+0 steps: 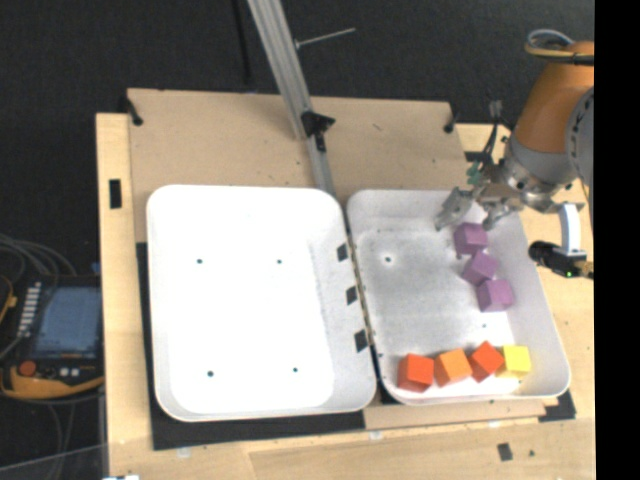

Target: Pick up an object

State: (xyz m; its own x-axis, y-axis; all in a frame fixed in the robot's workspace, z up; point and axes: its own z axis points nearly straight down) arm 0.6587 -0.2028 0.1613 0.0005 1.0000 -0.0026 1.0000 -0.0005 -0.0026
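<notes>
Here's the table (230, 143), a pale tan board set slightly askew over a dark, speckled floor (120, 28) that runs along the top and down the left side. A slim metal pole (290, 78) slants in from the top edge and meets the board near its middle, with a small black clamp on it. Over at the left edge sits a handheld control pendant (55, 333) with an orange trim and bluish screen, and dark cables (40, 253) looping above it under even, soft light.

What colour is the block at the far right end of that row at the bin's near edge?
Yellow, seen in the camera view, beside the red and orange blocks.
</notes>
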